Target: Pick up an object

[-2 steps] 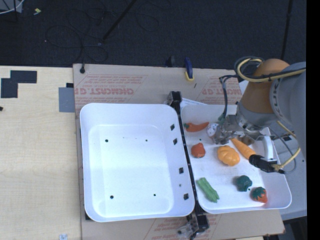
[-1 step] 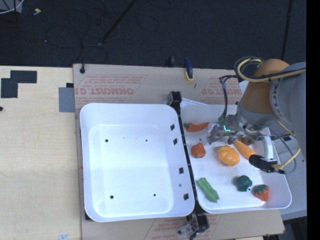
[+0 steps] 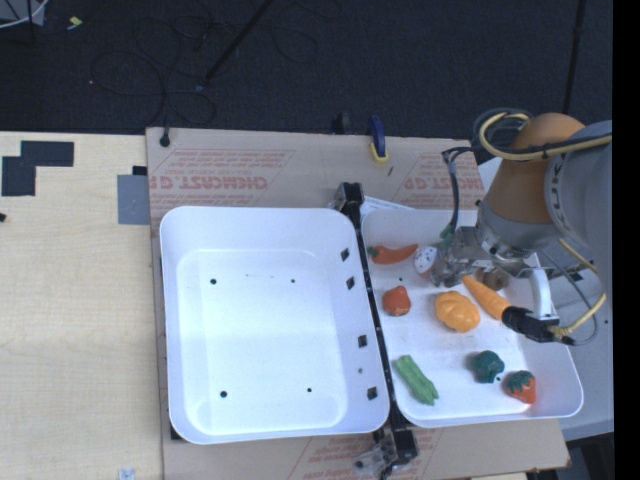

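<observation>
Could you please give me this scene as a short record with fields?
left bin: bare white floor with a few small dark holes
right bin: holds all the toy food
items: chili, tomato, yellow pepper, carrot, green pod, broccoli, strawberry
arm: reaches in from the right, over the right bin's far side
tool: low, near the yellow pepper and carrot
grasp: nothing seen between its fingers
</observation>
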Controlling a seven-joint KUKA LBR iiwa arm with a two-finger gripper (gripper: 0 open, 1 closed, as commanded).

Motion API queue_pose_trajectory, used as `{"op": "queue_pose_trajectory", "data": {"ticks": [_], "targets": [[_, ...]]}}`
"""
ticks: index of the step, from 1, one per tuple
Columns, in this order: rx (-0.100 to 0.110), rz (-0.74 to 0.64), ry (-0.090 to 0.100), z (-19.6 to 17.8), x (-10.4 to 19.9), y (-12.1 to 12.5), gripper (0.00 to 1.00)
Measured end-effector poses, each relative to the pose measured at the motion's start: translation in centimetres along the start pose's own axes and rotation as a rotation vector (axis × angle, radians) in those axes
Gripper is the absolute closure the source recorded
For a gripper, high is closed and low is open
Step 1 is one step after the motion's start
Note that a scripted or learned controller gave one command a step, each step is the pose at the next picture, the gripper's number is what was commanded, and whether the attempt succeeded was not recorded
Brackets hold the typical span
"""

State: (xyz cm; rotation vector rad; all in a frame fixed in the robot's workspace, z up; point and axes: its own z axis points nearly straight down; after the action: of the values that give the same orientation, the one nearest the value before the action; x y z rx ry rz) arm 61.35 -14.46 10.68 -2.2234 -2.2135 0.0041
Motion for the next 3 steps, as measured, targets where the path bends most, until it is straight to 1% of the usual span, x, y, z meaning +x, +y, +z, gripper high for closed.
{"op": "queue_pose_trajectory", "data": {"ticks": [1,2,3], "targets": [[-0.014,-0.015,0.003,-8.7,9.9,3.3,1.00],[0.004,-0.002,0.000,-8.0,10.1,-4.4,1.00],[0.008,0.002,-0.001,-3.5,5.8,-11.7,1.00]]}}
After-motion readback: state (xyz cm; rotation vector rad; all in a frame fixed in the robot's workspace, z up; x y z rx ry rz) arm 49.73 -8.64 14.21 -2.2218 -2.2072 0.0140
